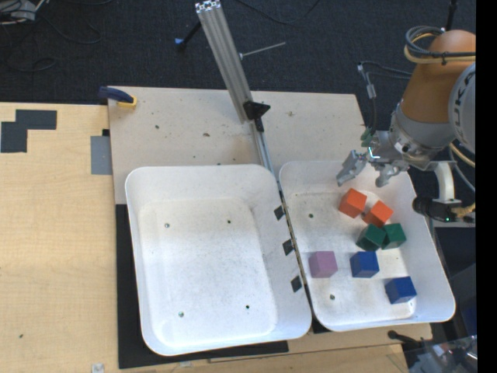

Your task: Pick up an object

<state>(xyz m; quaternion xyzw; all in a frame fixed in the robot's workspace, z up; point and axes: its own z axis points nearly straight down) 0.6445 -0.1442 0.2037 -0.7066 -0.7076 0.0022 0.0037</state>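
Orange block (352, 203) in right bin (435, 301), just below open pincer (367, 174)

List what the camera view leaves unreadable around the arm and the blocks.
- End effector: too small and blurred to read its opening.
- Two green blocks: pressed together, their dividing edge unclear.
- Arm: upper part cut off by the right edge.
- Bench beneath the aluminium post: hidden by it.

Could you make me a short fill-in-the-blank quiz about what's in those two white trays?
All the blocks lie in the ___ bin.
The block nearest the divider is ___.
The number of blue blocks is ___.
The end effector hangs above the ___ blocks.

Answers: right; purple; two; orange
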